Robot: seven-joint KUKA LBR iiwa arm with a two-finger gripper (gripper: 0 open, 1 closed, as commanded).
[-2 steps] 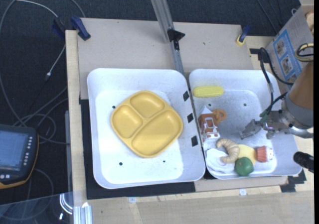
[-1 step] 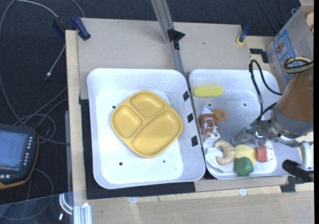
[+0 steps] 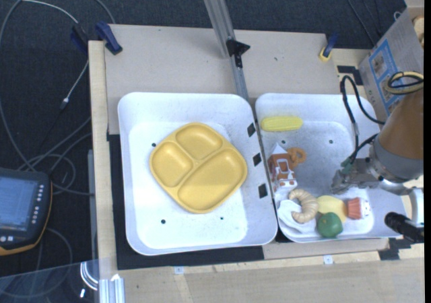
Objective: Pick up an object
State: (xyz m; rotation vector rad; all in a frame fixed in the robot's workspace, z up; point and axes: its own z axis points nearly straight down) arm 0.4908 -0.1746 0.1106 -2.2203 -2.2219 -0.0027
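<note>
The right bin (image 3: 316, 135) holds a yellow corn cob (image 3: 281, 123) near its far edge. An orange and white toy (image 3: 283, 167) lies by its left wall. Along the near edge sit a tan pastry (image 3: 304, 204), a yellow fruit (image 3: 330, 205), a green fruit (image 3: 329, 225) and a small red and white piece (image 3: 356, 209). My gripper (image 3: 345, 180) hangs over the right side of this bin, just beyond the yellow fruit and the red piece. Nothing shows in its grasp.
The left bin (image 3: 135, 160) carries a yellow divided plate (image 3: 199, 167). A white dish (image 3: 288, 216) lies under the pastry. A metal pole (image 3: 222, 19) rises from the far seam between the bins. The arm's body (image 3: 404, 133) covers the right bin's right edge.
</note>
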